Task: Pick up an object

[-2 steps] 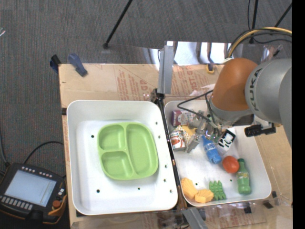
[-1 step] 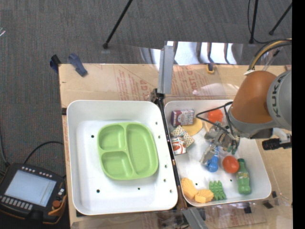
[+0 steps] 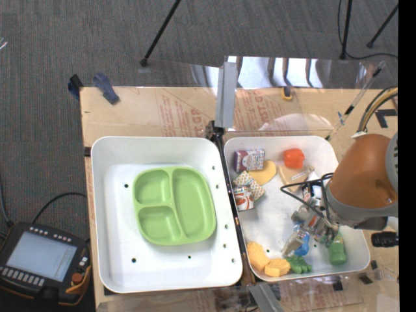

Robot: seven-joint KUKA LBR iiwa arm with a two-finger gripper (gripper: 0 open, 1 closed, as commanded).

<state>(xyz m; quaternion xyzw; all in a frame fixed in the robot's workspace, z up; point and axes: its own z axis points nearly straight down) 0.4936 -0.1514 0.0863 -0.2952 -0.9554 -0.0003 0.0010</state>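
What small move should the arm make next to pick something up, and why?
Probably a short descent. The gripper hangs low in the right bin, over a blue object near the green pieces, and no object is visibly between its fingers. Their state is hard to read, so opening them first may be needed.

Desk: tan board surface with red printed lettering. Two shallow white bins are carried side by side, touching along their inner edges. Left bin sits toward the desk's left edge; right bin toward the right. A grey upright post is seen behind the seam between them. A small yellow item lies near the back edge.
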